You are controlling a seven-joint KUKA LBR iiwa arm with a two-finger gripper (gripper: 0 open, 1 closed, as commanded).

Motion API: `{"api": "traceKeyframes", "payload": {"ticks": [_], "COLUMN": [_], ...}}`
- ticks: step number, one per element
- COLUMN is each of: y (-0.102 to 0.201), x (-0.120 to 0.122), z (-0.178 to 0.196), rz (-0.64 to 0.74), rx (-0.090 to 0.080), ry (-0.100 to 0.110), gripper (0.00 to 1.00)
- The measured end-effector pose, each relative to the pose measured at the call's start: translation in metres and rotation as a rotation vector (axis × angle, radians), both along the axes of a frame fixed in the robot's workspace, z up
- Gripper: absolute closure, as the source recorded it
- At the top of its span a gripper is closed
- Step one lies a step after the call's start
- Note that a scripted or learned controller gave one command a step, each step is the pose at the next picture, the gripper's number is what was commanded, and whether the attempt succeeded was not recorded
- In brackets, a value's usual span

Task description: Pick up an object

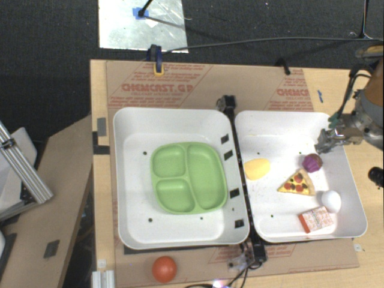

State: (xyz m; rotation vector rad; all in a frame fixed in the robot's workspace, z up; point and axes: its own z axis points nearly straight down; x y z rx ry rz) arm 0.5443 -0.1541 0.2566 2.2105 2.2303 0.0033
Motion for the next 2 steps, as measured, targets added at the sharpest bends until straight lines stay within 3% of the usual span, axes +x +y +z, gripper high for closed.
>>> {"api": "traceKeyframes", "payload": {"ticks": [2], "y": [0.116], "x": [0.027], "z": [-0.012], "rz": [0.0], "rx": [0.0], "ry": [0.0], "gripper": [1.0]}}
